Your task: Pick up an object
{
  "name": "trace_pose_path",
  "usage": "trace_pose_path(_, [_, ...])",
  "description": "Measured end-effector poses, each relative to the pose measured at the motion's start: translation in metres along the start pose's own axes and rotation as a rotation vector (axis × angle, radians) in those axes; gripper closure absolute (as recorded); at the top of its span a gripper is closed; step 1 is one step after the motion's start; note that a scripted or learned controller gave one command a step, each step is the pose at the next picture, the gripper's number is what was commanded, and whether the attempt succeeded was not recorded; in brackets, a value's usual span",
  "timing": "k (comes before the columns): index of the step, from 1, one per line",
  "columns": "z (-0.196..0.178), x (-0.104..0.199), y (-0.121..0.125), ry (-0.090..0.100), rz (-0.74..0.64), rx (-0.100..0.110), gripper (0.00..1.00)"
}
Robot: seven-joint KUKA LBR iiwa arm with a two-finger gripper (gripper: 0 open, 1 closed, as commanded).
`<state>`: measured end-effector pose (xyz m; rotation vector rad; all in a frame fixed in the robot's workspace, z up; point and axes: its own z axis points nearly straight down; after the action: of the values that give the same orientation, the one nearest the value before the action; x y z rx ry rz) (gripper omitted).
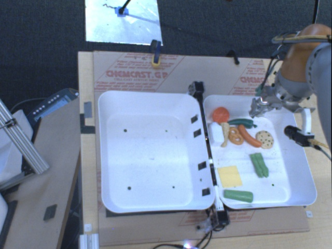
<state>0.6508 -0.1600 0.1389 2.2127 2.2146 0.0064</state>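
Lying in the right bin [284, 184] are toy foods [230, 176]; hand [258, 108] above, grip unclear.

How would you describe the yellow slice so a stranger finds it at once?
Find the right white bin of the two. Near its front left corner lies the yellow slice, behind a rounded green piece. It alone is flat, square and yellow.

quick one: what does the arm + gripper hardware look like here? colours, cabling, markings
Arm: rounded grey shell with a broad orange band above the wrist. Gripper: small, boxy, silver-grey metal. Thin dark cables loop alongside the wrist. No markings legible.
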Motion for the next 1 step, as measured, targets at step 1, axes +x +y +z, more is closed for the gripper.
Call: trace_pose_path(1, [0.0422,0.0273,-0.0223,0.005,-0.005,0.006,1.0])
